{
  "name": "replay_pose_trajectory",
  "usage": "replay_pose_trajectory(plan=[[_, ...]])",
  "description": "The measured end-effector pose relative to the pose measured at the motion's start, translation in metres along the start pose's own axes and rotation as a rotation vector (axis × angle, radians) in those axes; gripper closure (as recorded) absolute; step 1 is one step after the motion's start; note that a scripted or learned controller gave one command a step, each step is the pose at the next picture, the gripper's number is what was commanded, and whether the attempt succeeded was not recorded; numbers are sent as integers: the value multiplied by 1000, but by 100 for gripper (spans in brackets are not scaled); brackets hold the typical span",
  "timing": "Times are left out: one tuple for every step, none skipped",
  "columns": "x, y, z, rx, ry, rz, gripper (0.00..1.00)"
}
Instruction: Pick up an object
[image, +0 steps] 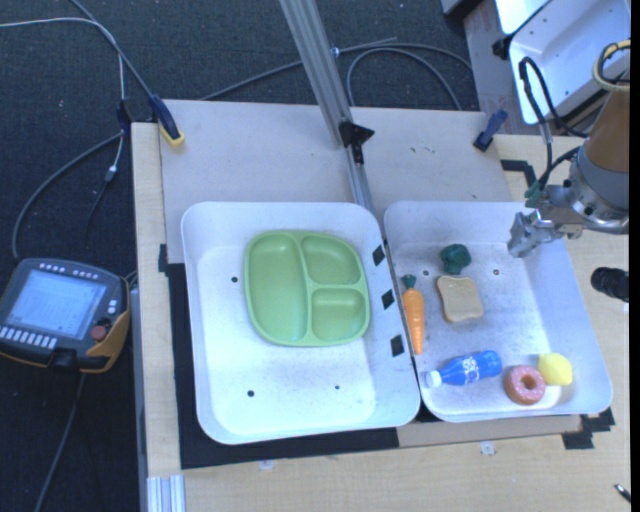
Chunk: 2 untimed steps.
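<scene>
Status of the pick: not yet made, by my judgement. My hand hangs over the upper right corner of the right-hand shallow white plastic bin, and nothing shows between its tips. Whether it is open or closed I cannot tell at this resolution. No object is lifted; every candidate lies on the floor of that bin. Choosing a target, descending, closing and raising all remain to be done.

Inventory, taking the right-hand bin as landmark:

- One dark green rounded lump, upper middle of the bin, the nearest item to my hand, though clearly apart from it.
- One tan slice of toy bread, just below the green lump.
- One orange toy carrot, lying along the bin's left wall.
- One small blue bottle with a white cap, on its side near the bin's lower edge.
- One pink ring doughnut, lower right, just beside the bottle.
- One yellow toy lemon, touching or nearly touching the doughnut.

That makes six loose objects, one of each.

Left of this bin sits a second white bin, holding one pale green three-compartment plate. Total bins on the desk: two.
</scene>
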<state>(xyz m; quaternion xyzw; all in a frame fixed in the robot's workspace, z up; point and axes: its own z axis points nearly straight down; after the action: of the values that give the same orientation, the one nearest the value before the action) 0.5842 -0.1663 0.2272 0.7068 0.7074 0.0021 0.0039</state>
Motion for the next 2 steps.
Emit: replay_pose_trajectory(plan=[[0,2,-54,2,1,0,100],[62,-9,-43,11,5,-5,100]])
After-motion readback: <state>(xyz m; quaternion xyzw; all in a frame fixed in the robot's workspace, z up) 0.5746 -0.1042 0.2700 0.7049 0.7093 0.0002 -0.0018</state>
